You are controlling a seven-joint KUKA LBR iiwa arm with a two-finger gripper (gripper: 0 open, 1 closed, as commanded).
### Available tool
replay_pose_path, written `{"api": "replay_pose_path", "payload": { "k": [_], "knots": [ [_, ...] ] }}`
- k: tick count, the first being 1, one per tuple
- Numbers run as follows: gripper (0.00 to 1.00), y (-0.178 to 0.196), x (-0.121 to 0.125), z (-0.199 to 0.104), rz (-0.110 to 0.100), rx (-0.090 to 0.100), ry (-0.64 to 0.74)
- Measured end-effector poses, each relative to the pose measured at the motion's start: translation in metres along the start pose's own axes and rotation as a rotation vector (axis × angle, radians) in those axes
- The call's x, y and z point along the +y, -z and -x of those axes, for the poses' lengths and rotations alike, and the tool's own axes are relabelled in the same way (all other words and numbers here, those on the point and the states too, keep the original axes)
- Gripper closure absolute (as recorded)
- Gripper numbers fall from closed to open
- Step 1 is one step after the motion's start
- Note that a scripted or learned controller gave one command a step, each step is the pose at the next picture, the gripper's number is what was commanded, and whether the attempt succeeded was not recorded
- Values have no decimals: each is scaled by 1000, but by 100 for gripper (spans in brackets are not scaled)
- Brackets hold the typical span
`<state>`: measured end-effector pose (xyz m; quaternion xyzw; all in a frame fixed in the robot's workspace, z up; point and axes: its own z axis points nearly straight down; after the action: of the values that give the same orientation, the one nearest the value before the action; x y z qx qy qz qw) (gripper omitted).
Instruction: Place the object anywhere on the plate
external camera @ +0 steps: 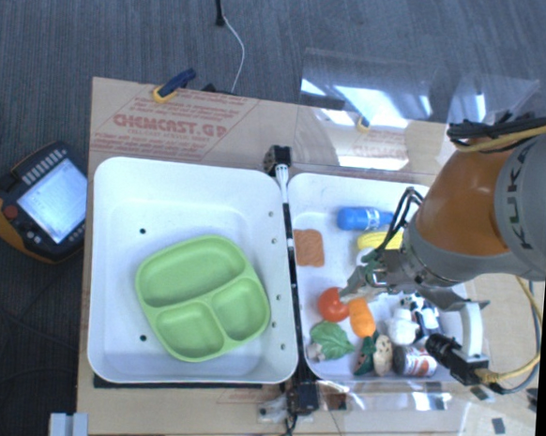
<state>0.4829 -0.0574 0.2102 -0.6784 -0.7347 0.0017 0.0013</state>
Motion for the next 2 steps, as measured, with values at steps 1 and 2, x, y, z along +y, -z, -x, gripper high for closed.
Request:
{"api": "replay_pose_path", "payload": {
  "k": [1,2],
  "knots": [
    [100,-29,5,-83,-5,2,22],
    [100,-15,64,-127,0,-1,-156]
  ]
}}
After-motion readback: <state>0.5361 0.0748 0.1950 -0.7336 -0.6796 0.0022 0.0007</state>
